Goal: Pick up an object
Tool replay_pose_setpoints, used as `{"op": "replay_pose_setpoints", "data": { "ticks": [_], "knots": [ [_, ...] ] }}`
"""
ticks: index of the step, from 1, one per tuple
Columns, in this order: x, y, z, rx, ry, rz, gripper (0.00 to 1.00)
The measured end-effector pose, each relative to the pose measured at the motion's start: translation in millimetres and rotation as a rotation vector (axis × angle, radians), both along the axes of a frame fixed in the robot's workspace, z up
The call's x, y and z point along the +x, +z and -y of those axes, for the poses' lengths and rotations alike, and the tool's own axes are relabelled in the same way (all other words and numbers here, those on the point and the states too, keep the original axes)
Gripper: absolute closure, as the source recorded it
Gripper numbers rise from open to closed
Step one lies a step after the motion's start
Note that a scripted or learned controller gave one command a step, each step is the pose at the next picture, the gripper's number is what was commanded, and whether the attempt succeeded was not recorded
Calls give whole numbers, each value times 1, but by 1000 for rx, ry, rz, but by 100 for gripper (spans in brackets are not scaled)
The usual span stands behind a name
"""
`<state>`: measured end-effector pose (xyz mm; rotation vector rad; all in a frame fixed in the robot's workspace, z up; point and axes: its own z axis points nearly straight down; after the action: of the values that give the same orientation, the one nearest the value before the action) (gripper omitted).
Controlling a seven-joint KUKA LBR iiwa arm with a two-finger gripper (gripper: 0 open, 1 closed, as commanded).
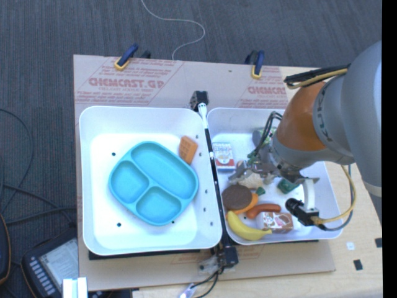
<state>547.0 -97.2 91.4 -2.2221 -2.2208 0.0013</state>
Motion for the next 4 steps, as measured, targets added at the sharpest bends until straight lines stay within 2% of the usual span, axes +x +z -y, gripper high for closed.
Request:
{"op": "replay_pose_setpoints", "data": {
  "ticks": [1, 2, 3, 4],
  "knots": [
    [-37, -3, -1, -4, 0, 16, 0],
    [-37, 8, 0, -4, -1, 16, 100],
    [-37, 8, 0, -4, -1, 15, 0],
    [-37, 17, 0, -4, -1, 15, 100]
  ]
}}
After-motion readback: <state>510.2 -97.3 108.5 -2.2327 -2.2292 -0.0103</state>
